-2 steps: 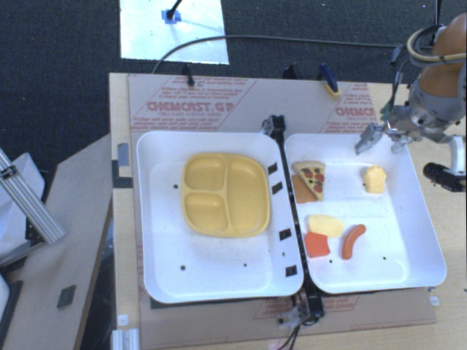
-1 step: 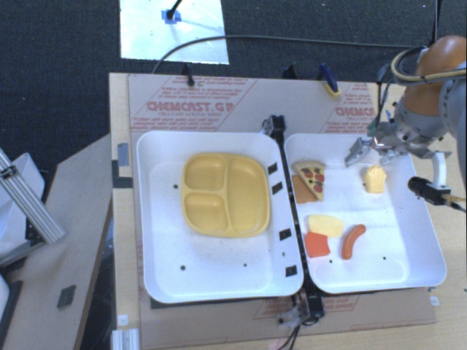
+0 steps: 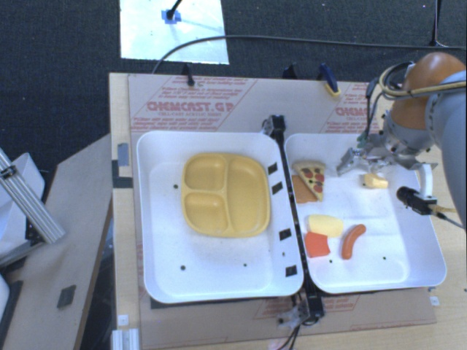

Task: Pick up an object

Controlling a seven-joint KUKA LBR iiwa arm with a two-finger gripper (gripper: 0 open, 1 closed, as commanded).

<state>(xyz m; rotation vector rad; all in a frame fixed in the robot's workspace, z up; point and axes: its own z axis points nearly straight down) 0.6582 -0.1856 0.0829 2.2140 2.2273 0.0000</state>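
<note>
Gripper (image 3: 377, 162) poised low over right bin (image 3: 419, 265), just above cheese piece (image 3: 376, 181); finger state cannot be told. Nothing seen lifted; pick judged undone.

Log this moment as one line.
gripper: over right bin, beside cheese | held: nothing seen | plate: left bin

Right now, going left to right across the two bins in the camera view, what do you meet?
Yellow plate → pizza slice → orange block → sausage → small yellow piece, with the gripper just above it.
</note>
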